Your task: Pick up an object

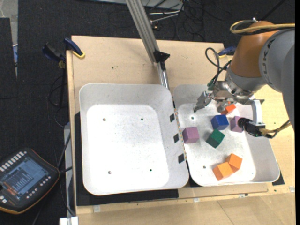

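Nothing lifted: no block is seen raised off the bin floor, so the pick is judged not yet made.
Arm: the grey KUKA arm (262,55) is reached in from the right and is hung over the back part of the right bin (262,175).
Gripper: the gripper (206,100) is pointed down toward the bin's back left area; whether it is open or closed cannot be told, and no object is seen in it.
Candidate objects: a blue cube (219,122), a green cube (216,138), a purple cube (190,134), a second purple block (236,124) and two orange blocks (228,166) touching one another are all laid on the right bin's floor.
Partly hidden: a small orange piece (228,109) is seen just under the wrist, beside the blue cube.
Nearest target: the blue cube and the small orange piece are judged closest to the tool.
Left bin: the left bin (89,125) is not involved.
Remaining: descent onto one block, closing and lifting are all judged still to be done.
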### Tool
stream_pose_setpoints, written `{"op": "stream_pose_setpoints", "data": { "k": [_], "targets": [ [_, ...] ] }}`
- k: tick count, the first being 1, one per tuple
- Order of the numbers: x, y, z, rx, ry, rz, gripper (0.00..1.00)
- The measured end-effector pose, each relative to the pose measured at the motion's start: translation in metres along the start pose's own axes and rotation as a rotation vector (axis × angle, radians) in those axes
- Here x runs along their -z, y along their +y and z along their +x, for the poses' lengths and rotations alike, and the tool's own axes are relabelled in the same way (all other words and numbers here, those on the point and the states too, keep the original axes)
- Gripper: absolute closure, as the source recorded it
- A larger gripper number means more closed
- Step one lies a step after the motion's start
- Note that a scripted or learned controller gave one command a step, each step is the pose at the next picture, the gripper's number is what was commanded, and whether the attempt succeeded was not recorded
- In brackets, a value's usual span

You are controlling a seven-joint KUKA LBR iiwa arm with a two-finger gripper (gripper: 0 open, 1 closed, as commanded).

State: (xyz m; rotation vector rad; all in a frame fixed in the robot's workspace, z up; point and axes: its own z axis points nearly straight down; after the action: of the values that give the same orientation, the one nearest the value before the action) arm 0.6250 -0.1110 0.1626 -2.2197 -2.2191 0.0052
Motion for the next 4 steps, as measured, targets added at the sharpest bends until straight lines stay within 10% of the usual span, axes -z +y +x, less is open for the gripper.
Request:
{"op": "stream_pose_setpoints", "data": {
  "k": [2, 3, 4],
  "targets": [
    [-0.068, 0.0, 0.003, 0.001, -0.001, -0.005, 0.0],
    [-0.057, 0.001, 0.003, 0.0, 0.0, -0.007, 1.0],
    [0.007, 0.006, 0.001, 0.002, -0.001, -0.012, 1.0]
  ]
}}
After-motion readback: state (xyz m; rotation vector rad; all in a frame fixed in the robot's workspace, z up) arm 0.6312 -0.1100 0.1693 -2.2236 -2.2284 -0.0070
